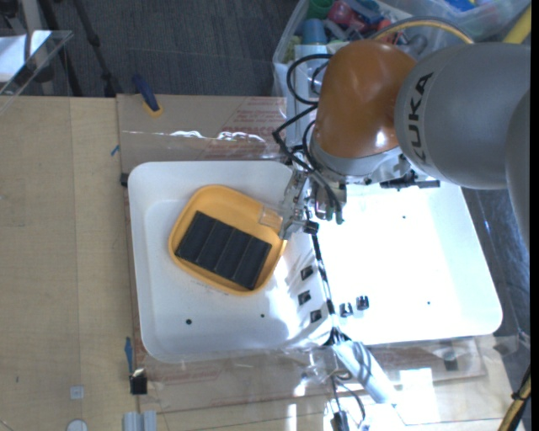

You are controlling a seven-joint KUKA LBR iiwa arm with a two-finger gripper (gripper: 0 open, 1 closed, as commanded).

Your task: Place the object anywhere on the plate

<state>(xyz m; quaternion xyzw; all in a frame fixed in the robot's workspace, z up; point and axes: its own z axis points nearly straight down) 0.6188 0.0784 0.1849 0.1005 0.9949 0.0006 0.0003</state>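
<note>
A yellow plate [195, 213] lies tilted in the left white bin [160, 328]. A black ribbed rectangular object [224, 247] rests flat on the plate and covers most of its middle. My gripper [288, 215] hangs below the orange wrist band [362, 97] at the plate's right rim, just beyond the black object's upper right corner. Nothing can be made out in the gripper.
The right white bin [421, 278] sits under the arm and is brightly lit. Small black clips [313, 295] line the divider between the bins. Cables [296, 76] loop behind the wrist. A crate of coloured items [354, 21] stands at the back.
</note>
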